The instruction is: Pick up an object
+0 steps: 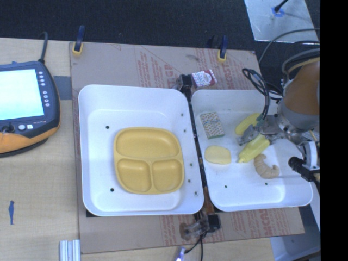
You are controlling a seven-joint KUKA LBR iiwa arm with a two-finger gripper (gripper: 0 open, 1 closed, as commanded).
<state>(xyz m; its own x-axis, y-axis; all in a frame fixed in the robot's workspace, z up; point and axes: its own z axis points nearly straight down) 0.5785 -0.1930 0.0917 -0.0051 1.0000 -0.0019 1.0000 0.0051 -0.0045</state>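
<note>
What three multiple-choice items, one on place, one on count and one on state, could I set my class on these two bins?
1. Where is the yellow divided plate?
A. in the left bin
B. in the right bin
C. on the bench

2. How many compartments has the plate?
A. two
B. three
C. five

3. How does the plate lie?
A. upside down
B. on its edge
C. flat, open side up

Answers:
1 A: it lies inside the left bin, while the small items lie in the right bin.
2 B: one wide section above two smaller ones.
3 C: its hollows face the camera.
</note>
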